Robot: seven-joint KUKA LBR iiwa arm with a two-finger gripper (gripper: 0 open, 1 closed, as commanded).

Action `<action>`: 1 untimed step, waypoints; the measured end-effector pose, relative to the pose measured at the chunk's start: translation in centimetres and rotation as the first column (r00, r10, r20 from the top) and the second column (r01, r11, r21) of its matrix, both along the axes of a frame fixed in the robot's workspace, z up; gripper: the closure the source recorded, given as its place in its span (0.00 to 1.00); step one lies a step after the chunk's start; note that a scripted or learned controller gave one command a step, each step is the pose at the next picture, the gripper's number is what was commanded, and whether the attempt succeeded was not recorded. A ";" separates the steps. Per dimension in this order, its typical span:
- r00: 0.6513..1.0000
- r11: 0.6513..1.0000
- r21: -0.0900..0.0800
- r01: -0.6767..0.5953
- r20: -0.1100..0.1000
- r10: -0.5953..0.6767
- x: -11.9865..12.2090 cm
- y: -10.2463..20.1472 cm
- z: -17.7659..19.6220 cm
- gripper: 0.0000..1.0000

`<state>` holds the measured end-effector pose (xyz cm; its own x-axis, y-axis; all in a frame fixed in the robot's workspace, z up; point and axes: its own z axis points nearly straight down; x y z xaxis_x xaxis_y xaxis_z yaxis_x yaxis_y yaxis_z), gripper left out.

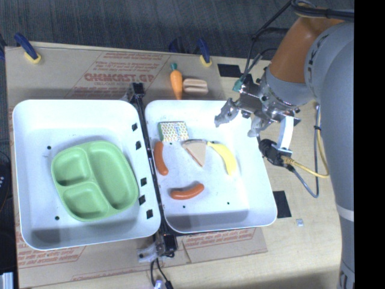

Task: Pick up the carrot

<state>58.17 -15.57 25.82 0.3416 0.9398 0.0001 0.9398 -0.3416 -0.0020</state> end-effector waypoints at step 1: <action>0.978 0.978 0.001 0.209 0.006 -0.209 -1.7 -0.7 -16.3 0.00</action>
<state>56.46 -16.26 9.53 0.5303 0.8478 0.0028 0.8478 -0.5303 0.0030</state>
